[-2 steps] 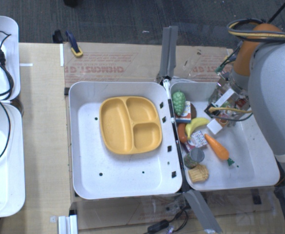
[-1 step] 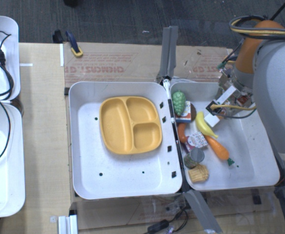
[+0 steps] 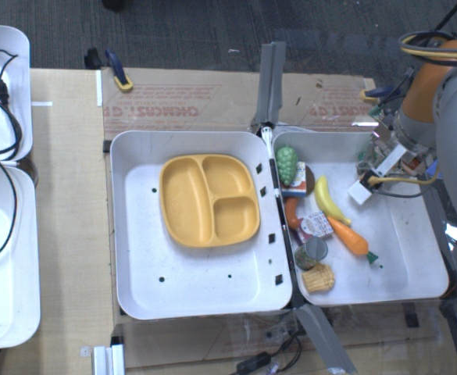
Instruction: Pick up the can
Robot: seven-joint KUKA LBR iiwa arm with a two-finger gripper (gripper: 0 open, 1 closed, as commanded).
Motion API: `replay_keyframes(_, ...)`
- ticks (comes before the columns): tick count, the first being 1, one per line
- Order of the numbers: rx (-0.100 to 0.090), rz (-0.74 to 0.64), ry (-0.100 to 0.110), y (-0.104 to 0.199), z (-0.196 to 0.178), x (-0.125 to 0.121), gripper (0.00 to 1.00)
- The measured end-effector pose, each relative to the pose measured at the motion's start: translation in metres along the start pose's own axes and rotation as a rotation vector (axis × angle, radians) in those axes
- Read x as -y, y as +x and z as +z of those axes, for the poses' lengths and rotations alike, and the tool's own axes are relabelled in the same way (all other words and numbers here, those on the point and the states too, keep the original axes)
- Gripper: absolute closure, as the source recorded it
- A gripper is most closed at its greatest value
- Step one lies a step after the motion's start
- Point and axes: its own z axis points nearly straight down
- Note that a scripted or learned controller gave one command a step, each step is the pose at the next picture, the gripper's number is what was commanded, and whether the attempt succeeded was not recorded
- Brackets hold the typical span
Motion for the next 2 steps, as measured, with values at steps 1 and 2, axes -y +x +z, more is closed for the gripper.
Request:
replay_keyframes(1,0.007,0.118,-0.010,0.023,-0.039,0.020,1.00)
replay_keyframes(2,-0.003,0.150,0.026,-0.010,-0.012,-0.002,1.00)
